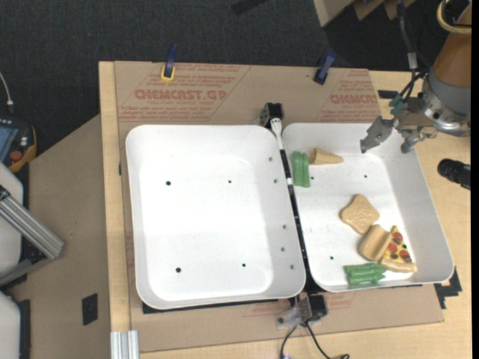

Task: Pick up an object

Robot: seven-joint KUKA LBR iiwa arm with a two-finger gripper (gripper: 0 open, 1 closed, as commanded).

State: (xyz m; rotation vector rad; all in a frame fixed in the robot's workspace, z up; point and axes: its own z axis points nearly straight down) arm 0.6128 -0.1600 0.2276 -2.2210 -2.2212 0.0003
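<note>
Gripper [391, 134] fingers spread wide, empty, above right bin [419, 193] far edge; should centre over cracker [359, 212] before descending, avoiding neighbouring bread roll [373, 241].

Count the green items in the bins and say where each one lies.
2, both in the right bin. One green piece lies along its left wall near the far end, beside a cone-shaped piece. The other green piece lies at the near edge, left of the pizza slice.

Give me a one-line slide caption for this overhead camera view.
Gripper open above the far edge of the right bin, which holds toy food; left bin alongside.
</note>
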